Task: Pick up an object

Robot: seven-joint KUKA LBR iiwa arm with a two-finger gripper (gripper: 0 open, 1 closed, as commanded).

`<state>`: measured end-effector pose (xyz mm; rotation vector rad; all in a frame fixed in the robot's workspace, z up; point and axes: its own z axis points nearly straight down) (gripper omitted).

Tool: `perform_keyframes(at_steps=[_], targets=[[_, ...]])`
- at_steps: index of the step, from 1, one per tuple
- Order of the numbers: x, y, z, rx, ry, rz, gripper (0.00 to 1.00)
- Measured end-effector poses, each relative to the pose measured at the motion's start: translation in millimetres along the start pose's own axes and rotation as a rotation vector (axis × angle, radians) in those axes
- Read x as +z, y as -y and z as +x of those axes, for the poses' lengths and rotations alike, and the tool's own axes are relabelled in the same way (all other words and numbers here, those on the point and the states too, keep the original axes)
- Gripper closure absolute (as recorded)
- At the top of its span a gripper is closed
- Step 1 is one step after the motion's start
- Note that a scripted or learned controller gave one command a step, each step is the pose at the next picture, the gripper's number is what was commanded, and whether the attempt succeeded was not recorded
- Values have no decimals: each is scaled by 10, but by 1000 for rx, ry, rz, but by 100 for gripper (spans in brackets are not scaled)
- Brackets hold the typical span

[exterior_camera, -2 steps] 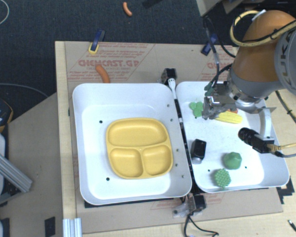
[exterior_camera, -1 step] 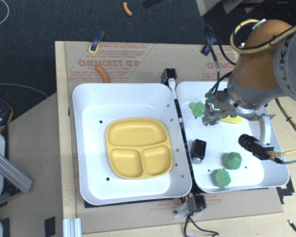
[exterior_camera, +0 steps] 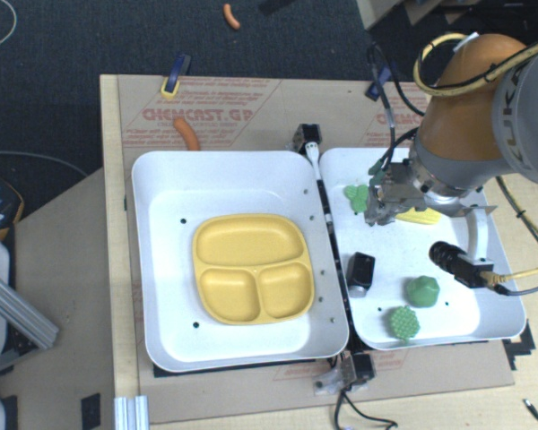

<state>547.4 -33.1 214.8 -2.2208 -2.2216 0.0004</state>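
My gripper hangs low over the far part of the right bin. Just to its left lies a small green piece, and a yellow piece pokes out from under its right side. Nearer the front of that bin sit a green rounded object and a green knobbly ball. A small black block rests against the bin's left wall. I see nothing between the fingers.
The left bin holds a yellow three-compartment tray. An orange carrot-like piece and a blue-yellow clamp lie on the board behind the bins. Black clips sit on the wall between the bins.
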Motion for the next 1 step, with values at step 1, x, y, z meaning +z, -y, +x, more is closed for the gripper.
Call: perform_keyframes(at_steps=[1], targets=[[-209, -24, 4, 0, 1, -5, 100]])
